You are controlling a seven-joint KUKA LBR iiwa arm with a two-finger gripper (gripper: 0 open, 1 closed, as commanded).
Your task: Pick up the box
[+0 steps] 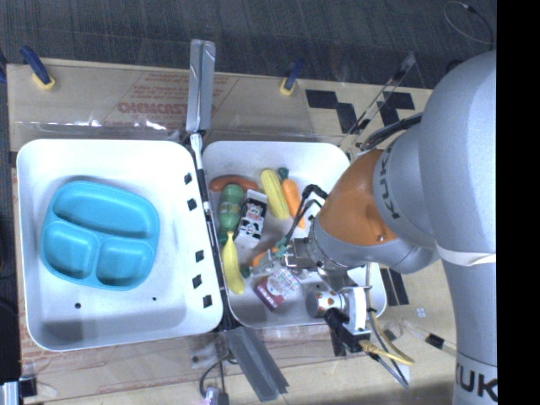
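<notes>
We look down on two white bins set side by side. The left bin (38,251) holds a blue tray (99,233) with three compartments, lying flat near the middle. The right bin (329,154) is crowded with toy food, and the arm (405,201) reaches into it from the right, its orange band over the bin's right half.

The box (251,216), small and white with black markings like a milk carton, lies on the floor of the right bin, left of centre. Just to its left stands a green bottle (230,209); below that lies a banana (230,264) along the bin's left wall. Above the box we see a red-brown sausage (229,181), a corn cob (273,192) and a carrot (291,197). A dark red packet (272,292) lies lower down, near the bin's front.

The gripper (291,256) sits low in the bin, right of and below the box, apart from it, near the packet. We cannot tell how it is set.
</notes>
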